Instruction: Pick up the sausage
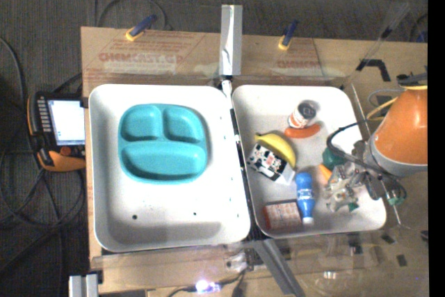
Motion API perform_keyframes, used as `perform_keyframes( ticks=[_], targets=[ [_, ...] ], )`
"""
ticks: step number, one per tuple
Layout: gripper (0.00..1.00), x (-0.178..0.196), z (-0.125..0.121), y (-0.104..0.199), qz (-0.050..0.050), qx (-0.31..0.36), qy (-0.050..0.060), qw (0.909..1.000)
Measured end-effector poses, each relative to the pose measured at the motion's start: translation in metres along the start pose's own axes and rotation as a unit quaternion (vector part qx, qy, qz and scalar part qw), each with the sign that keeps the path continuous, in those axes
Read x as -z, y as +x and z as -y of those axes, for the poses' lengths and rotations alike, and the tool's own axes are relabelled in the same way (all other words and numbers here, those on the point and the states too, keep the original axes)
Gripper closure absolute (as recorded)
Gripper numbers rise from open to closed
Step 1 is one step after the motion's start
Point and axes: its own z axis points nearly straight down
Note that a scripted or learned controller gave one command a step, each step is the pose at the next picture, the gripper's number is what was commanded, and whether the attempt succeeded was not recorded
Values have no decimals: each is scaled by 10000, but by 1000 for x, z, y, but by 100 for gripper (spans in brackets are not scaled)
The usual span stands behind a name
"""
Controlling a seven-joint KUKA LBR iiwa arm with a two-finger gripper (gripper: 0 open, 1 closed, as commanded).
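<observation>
A dark carpet with loose cables lies around a brown bench [174, 55]. On the bench stand two white bins side by side: the left bin [104, 205] and the right bin [341, 101]. The grey arm with its orange band [407, 129] reaches in over the right bin's right edge. A teal divided plate [165, 141] lies in the left bin.

In the right bin are a banana [278, 146], a black-and-white box [268, 163] touching it, a reddish packet [281, 214] and a blue bottle [304, 195]. The sausage [307, 131], orange-red, lies in the far part of this bin, its long axis about left to right, just beside a small round can [304, 112]. The gripper [344, 186] is low over the near right part, well apart from the sausage; whether it is spread or closed cannot be told.
</observation>
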Motion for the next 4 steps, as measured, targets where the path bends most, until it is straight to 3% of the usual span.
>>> perform_keyframes(
  ticks=[1,2,3,4],
  targets=[
    [100,112,-1,-6,-34,1121,-48,9937],
    [100,26,1,-19,-62,2571,-67,9663],
    [100,91,0,-7,-46,245,-40,9997],
    [100,39,4,-31,-62,765,-40,9970]
  ],
)
